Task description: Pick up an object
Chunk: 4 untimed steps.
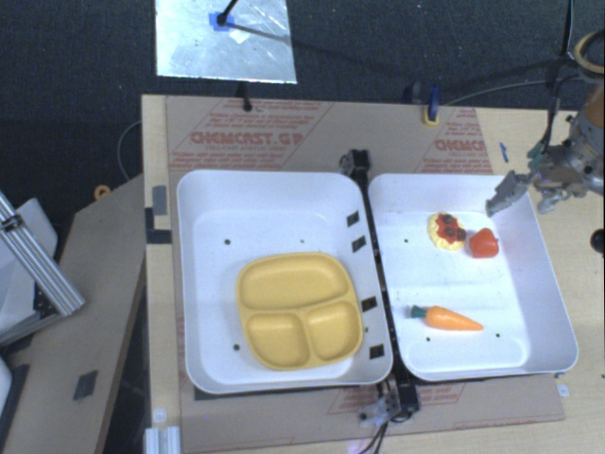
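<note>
Carrot [447, 319] lies flat on the floor of the right bin [529, 282], toward that bin's near edge, its orange body pointing to the right wall and its small green top toward the divider between the two bins. Bare white floor surrounds it on every side, with the widest gap toward the far edge. Near the far right corner of the same bin sit a red tomato [484, 243] and, touching it on the left, a small yellow piece with red and dark bits on top [446, 230] (too small to name surely). Both are well apart from the carrot.

At the right bin's far right corner hangs the gripper [510, 193], over the rim, holding nothing; whether its fingers are spread or closed I cannot tell. The left bin [203, 253] carries a yellow three-compartment tray [298, 307], set toward its near edge.
</note>
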Tool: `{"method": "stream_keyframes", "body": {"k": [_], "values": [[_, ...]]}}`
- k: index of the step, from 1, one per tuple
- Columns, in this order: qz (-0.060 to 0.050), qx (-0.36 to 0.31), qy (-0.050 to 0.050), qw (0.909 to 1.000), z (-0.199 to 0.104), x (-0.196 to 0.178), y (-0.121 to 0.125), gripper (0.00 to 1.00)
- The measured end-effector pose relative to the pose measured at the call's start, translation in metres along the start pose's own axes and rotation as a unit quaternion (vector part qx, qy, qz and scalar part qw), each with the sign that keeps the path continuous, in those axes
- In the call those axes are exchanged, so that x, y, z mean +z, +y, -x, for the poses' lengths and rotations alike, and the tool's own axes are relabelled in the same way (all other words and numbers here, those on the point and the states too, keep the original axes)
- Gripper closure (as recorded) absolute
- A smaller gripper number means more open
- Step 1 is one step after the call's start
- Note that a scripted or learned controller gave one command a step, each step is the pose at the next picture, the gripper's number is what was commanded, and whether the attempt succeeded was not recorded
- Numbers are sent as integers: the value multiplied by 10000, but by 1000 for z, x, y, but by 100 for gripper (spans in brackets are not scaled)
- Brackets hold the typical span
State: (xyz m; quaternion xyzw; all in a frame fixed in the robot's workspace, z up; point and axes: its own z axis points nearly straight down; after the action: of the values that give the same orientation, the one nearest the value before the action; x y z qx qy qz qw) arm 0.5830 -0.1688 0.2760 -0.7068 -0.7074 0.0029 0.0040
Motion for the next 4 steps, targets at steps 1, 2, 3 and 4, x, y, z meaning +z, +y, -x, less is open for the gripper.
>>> {"method": "stream_keyframes", "body": {"k": [1,2,3,4], "values": [[58,-15,-12,10000,-1,-7,2,0],[42,-5,-8,10000,-1,39,-6,0],[32,-5,-4,10000,-5,100,-11,0],[33,0,-4,10000,4,156,-9,0]]}}
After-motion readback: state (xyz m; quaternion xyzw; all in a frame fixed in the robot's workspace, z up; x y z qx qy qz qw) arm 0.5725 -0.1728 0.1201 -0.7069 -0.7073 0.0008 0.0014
